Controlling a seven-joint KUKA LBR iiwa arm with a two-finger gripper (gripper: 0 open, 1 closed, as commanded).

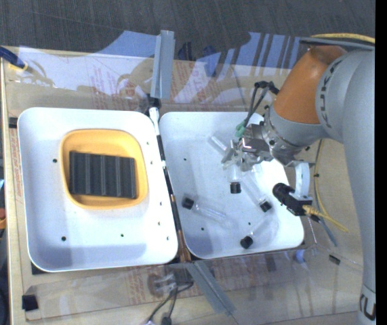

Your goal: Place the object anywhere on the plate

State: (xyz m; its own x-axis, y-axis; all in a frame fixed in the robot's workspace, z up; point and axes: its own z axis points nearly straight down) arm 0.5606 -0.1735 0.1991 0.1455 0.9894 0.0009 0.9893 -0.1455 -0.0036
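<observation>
A yellow plate (105, 143) with a dark ridged centre lies in the left bin (37, 229). Several clear tubes with black caps lie in the right bin (193, 141): one (203, 210) near the bin's middle, one (247, 241) by the front wall, and one (259, 199) further right. My gripper (237, 152) hangs over the right bin's far half. A fourth tube (234, 181) with a black cap points down just below it, and I cannot see whether it is gripped or lying on the floor.
The grey arm with its orange band (308, 90) reaches in over the right bin's right wall. A black fitting with a yellow cable (289, 199) sits at that wall. A ridge (165, 175) divides the two bins.
</observation>
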